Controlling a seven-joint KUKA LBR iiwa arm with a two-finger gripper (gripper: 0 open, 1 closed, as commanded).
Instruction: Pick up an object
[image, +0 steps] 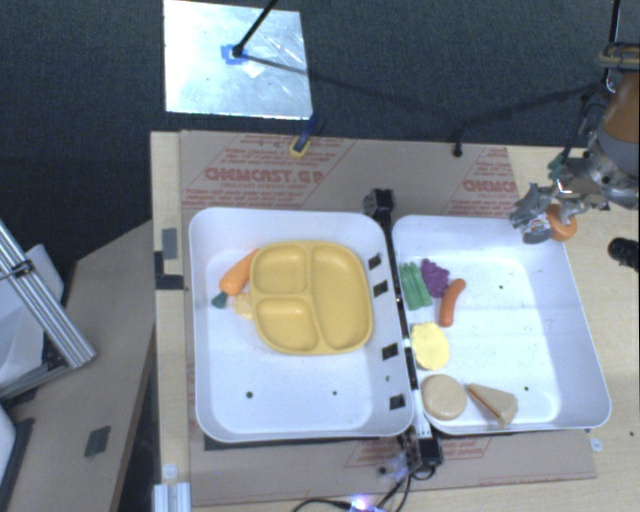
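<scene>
Hanging over the far right corner of the right bin (575, 300), the fingers (540, 218) are sitting at the end of the grey arm (610, 165), which is reaching in from the right. Whether they are spread or pressed together cannot be told from this slant. A small orange bit (563, 228) is showing just beside the fingers, on their right, and it cannot be told whether it is being pinched or is part of the arm. The toy food is lying well apart from the fingers, nearer the camera and to their left, along the right bin's left side. The grapes (434, 272) are lying closest to the fingers, touching a green piece (415, 283), with a sausage (452, 301) just beside them. Farther from the fingers a yellow piece (431, 346) is resting, then a tan disc (445, 396) and a wedge (493, 402) near the front wall. Farther still to the fingers' left, in the left bin (215, 400), a yellow tray (308, 297) is lying with a carrot (237, 272) against its far left edge. Both bins are resting on the counter (255, 170).
</scene>
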